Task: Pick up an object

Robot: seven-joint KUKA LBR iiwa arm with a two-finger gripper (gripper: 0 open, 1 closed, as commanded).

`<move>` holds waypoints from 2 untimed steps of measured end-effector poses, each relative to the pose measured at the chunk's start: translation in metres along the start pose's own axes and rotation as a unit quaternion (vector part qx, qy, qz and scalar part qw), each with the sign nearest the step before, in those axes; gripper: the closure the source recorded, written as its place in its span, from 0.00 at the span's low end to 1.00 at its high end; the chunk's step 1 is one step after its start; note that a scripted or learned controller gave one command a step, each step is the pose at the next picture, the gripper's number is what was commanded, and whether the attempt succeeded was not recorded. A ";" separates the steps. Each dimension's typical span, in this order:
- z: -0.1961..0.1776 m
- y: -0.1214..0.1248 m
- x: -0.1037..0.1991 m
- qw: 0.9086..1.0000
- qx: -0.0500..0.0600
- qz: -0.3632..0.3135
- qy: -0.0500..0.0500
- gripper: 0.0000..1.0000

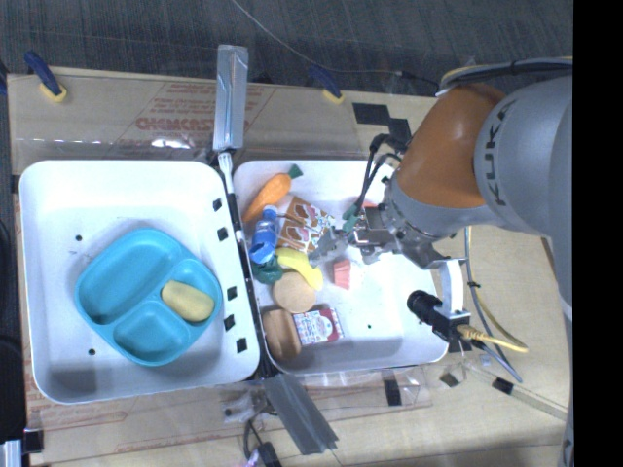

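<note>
The right bin (389,343) holds a heap of toy food along its left side: an orange carrot (268,195), a blue bottle-like piece (263,236), a printed snack packet (305,224), a yellow banana (298,264), a tan round bun (290,292), a small pink block (342,273) and a red-labelled packet (316,327). My gripper (338,242) reaches in from the right and hovers at the snack packet's right edge, just above the pink block. In the left bin (58,188) a blue divided plate (144,295) carries a yellow potato-shaped piece (188,301).
The grey arm with its orange band (443,159) covers the right bin's upper right part. A metal divider bar (230,95) stands between the bins at the back. Cables and a black fitting (433,311) hang by the right bin's right wall.
</note>
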State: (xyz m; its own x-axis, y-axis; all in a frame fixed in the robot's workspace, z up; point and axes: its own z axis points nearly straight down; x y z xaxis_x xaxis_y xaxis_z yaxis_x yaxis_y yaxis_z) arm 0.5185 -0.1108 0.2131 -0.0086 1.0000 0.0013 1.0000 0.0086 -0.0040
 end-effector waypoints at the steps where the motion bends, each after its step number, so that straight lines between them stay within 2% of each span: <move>1: 0.094 0.040 0.016 0.996 -0.015 -0.086 -0.004 0.00; 2: 0.083 0.037 0.000 0.971 -0.002 -0.240 -0.002 0.00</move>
State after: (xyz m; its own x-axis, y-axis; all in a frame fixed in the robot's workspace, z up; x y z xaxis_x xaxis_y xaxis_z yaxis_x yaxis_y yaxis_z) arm 0.5554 -0.1099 0.1300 -0.4744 0.8803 -0.0011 0.8803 0.4744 0.0010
